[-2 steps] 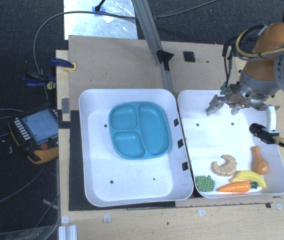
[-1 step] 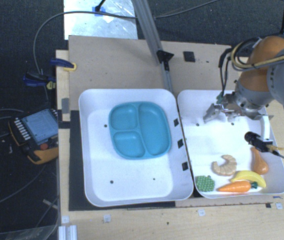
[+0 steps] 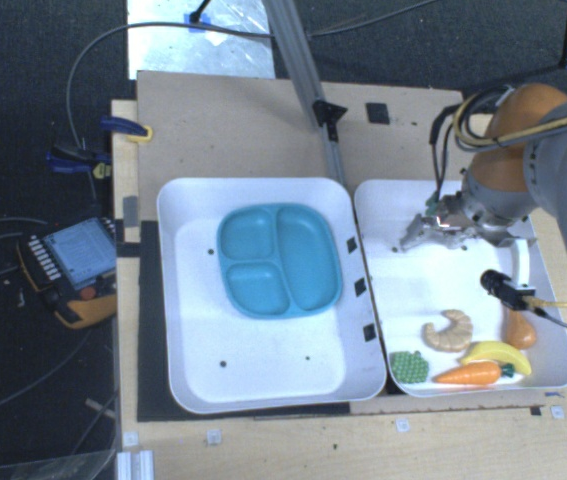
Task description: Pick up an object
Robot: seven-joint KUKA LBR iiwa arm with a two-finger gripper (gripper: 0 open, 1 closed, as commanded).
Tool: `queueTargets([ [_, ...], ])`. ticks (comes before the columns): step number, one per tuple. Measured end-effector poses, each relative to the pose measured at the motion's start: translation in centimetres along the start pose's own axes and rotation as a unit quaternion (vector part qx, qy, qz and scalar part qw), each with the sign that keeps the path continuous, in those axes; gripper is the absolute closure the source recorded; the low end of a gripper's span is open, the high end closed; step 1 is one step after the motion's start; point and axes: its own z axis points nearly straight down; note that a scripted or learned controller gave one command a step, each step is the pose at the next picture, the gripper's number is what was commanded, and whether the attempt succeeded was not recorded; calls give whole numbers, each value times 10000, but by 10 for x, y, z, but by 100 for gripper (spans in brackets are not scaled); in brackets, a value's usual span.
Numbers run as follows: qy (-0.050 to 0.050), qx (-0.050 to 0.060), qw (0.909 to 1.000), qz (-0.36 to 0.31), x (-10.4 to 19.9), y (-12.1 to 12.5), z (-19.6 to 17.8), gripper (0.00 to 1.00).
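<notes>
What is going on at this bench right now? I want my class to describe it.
A grey robot arm reaches in from the right, its gripper over the upper part of the right bin, apart from the food. Nothing is between its fingers. The toy foods lie at the bin's near end: a croissant, a banana, a carrot and green peas. The left bin holds a blue divided plate. Nothing has been picked up yet.
</notes>
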Motion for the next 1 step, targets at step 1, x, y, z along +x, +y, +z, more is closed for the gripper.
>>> queueTargets([
  [1,-10,-39,10000,-2,-1,2,-14,100],
])
